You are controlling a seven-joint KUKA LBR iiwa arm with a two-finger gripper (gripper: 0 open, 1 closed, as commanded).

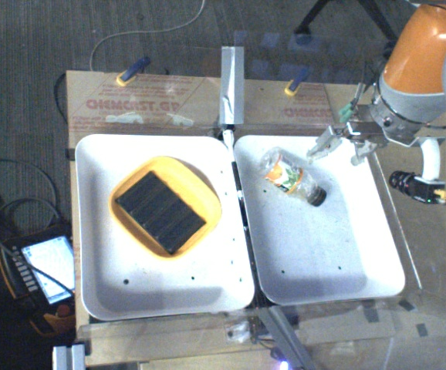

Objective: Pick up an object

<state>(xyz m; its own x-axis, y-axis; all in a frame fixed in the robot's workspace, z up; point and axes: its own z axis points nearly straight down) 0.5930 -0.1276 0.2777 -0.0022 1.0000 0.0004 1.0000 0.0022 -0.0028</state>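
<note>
Two spread fingers mark the gripper (339, 149) as open and holding nothing, poised over the upper right corner of the right bin (346, 276) below the arm's orange band (420, 52). Just beside it, down and to the left, a clear plastic bottle (291, 176) with an orange and green label lies on its side on the bin floor, its dark cap pointing toward the bin's middle. Farther left, the left bin (99, 284) holds a yellow dish (200, 183) carrying a black ribbed slab (161, 210), and both bins rest on the tabletop (153, 102).

One fixed cam overhead, tilted view down on bench (130, 102), both bins in frame, mid distance.
</note>
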